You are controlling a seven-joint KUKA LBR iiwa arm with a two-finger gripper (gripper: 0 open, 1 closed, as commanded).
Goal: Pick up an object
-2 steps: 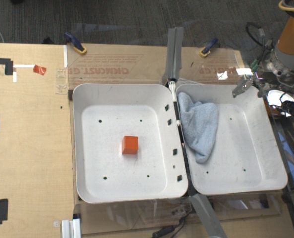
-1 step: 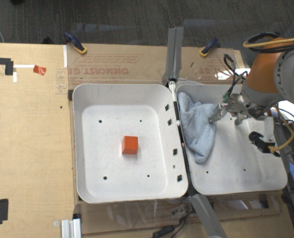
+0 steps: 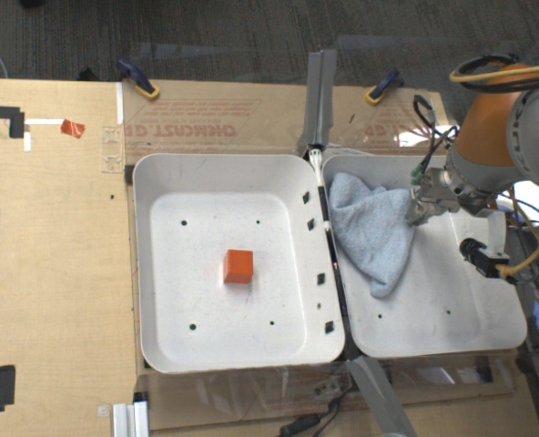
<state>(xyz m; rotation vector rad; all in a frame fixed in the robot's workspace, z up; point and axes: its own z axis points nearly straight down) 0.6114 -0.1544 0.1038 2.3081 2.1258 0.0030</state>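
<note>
A light blue cloth (image 3: pixel 370 230) lies crumpled in the left half of the right bin (image 3: pixel 452 321), its left edge against the divider between the bins. Its folds run up toward its upper right corner. My gripper (image 3: pixel 421 209) hangs below the orange-banded wrist (image 3: pixel 488 130) and meets that right edge of the cloth; the view does not settle whether cloth is caught in it. An orange-red cube (image 3: pixel 238 267) sits alone near the middle of the left bin (image 3: pixel 174 335), far from the gripper.
Black cables (image 3: pixel 484 258) loop off the arm over the right bin's right side. A grey post (image 3: pixel 320 94) stands behind the divider. Clamps (image 3: pixel 138 78) hold the cardboard backing. A wooden table (image 3: pixel 42 271) lies to the left.
</note>
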